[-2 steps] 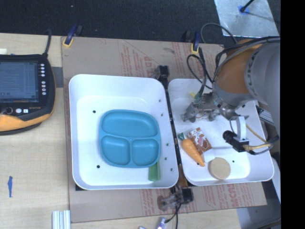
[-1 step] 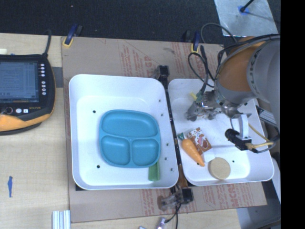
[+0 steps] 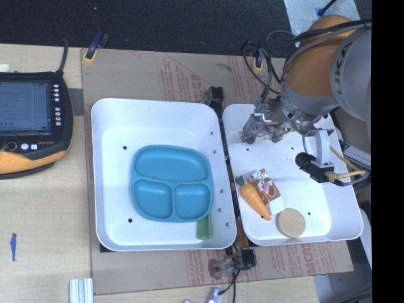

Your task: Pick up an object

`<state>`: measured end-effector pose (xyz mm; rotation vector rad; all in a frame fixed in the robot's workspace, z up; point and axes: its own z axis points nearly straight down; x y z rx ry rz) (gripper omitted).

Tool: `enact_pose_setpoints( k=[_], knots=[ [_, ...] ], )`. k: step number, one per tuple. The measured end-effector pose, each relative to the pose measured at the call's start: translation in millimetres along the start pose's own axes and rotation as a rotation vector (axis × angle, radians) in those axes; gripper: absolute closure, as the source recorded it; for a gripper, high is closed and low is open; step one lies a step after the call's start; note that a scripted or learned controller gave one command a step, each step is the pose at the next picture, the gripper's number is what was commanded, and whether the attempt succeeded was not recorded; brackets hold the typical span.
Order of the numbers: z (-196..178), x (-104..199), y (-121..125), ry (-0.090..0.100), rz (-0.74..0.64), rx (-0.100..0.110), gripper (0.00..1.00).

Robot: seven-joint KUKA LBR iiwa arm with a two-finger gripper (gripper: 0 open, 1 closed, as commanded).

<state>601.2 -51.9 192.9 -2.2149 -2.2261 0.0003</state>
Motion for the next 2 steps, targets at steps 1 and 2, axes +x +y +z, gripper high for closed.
enact_pose_setpoints(
  k=[1, 2],
  knots=[
    [-37.4, 46.7, -15.0, 0.0, 0.0, 0.001, 1.0],
    [-64.1, 59.9, -28.4, 0.0, 0.0, 0.0, 1.0]
  ],
)
